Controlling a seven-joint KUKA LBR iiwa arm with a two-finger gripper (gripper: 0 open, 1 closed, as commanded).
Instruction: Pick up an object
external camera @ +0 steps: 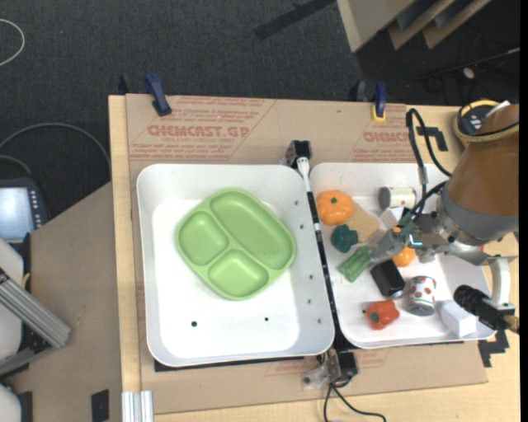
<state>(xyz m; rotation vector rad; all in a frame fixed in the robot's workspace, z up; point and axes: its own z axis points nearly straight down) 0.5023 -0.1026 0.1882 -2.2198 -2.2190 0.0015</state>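
Sitting in the left bin [165, 330], a light green three-compartment plate [236, 243] is lying flat. Reaching into the right bin [363, 334] from three o'clock, the arm [487, 181] is hanging its gripper [406, 239] over crowded toys; whether it is clenched I cannot tell. An orange pumpkin [334, 207] is sitting at ten o'clock of it, a green block [355, 264] at eight, a black bar [387, 278] at six, a red pepper [381, 314] below.

Dark grey carpeted floor [165, 41] surrounds the brown cardboard-covered tabletop [247, 124], whose far edge carries red printed lettering [198, 132] and two blue clamps [157, 93]. A thin pale cable [10, 37] loops on the floor at upper left. Light wooden furniture [404, 21] stands at the top right.
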